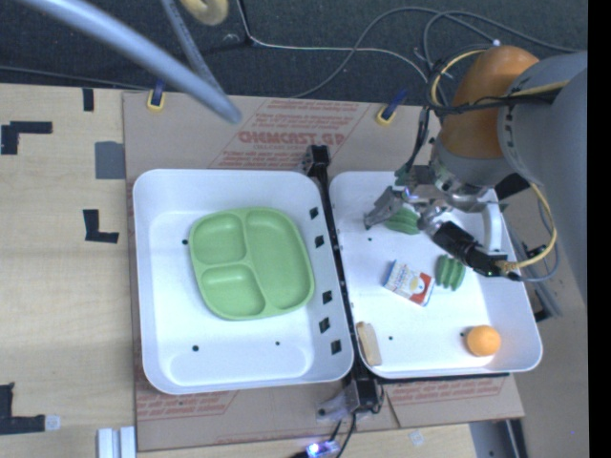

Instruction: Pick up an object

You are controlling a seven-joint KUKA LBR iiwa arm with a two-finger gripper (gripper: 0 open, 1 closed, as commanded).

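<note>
My gripper (406,216) hangs over the back of the right bin (377,346), its grey fingers (382,208) spread around a light green object (405,222) that lies partly under them. Whether that object is gripped or just lying beneath the fingers I cannot tell. A small white and red packet (409,282) lies in the middle of the bin. A dark green object (449,272) sits just right of it. An orange ball (483,341) rests in the front right corner. A tan block (368,343) lies against the bin's left front wall.
The left bin (162,351) holds a green divided plate (251,261). A black divider (329,256) with clips runs between the bins. Cables trail from the arm's wrist (535,246) over the right bin's right side. A grey rod (115,36) crosses the upper left.
</note>
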